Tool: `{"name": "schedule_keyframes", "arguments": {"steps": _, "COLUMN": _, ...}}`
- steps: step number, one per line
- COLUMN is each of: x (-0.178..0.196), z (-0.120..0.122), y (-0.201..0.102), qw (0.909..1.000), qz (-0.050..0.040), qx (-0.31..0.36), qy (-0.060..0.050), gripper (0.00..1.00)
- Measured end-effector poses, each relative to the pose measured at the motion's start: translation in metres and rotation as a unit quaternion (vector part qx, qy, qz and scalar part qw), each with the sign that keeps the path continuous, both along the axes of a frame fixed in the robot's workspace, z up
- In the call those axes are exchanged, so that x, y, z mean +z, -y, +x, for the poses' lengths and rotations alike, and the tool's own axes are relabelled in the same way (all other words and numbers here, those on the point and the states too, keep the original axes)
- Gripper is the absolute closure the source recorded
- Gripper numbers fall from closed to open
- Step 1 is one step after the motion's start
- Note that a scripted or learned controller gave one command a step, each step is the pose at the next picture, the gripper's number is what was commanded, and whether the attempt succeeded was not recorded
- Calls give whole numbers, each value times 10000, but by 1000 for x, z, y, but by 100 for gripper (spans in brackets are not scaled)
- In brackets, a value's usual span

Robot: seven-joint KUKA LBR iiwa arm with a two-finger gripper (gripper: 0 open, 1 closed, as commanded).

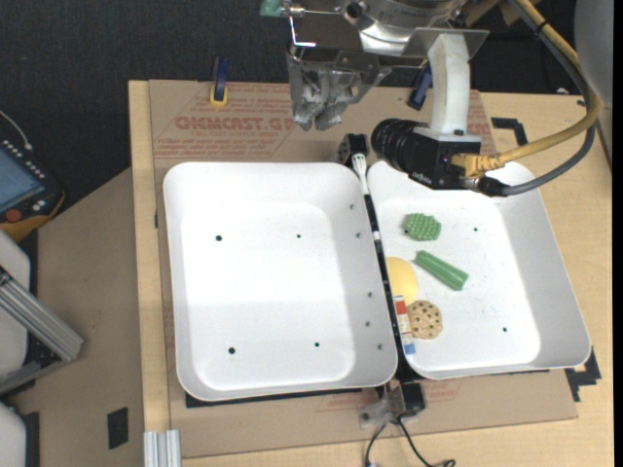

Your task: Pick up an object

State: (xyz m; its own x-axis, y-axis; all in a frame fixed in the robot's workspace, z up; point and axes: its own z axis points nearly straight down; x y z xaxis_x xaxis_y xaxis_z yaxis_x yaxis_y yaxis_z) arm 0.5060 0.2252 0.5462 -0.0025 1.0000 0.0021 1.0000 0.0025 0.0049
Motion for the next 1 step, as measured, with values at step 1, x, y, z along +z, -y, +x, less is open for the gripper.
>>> {"name": "schedule_keyframes", "arguments": {"steps": 1, "x": -43, "z": -4, "y": 1, "qw": 10000, "qz": -25, "qx": -14, "qy": -57, "gripper": 100}}
